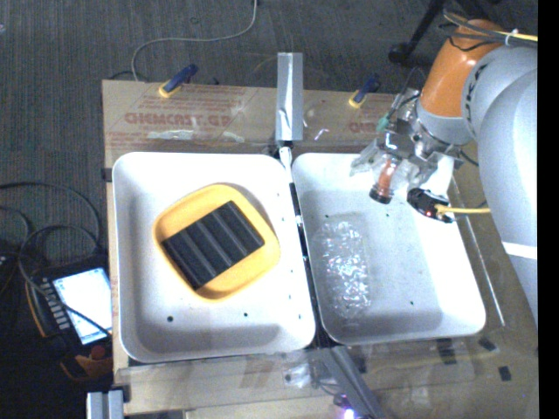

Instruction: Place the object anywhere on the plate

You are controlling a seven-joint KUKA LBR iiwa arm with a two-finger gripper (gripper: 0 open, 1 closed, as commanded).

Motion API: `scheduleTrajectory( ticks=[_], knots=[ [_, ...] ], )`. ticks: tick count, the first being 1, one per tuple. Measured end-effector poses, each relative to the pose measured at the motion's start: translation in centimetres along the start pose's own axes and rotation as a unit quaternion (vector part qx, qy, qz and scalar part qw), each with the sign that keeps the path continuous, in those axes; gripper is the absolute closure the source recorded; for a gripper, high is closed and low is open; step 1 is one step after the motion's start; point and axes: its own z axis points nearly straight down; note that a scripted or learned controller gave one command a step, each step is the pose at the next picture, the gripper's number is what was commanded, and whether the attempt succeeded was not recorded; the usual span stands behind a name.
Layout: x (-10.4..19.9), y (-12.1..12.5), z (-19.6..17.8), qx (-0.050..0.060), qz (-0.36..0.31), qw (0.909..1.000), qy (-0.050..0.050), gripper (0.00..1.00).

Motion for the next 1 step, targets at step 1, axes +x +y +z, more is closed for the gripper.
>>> scheduleTrajectory(
  ticks=[1],
  knots=[
    [-1.19,0.45,-1.94,-0.001,-0.085,0.9963,0.000,1.00]
  ],
)
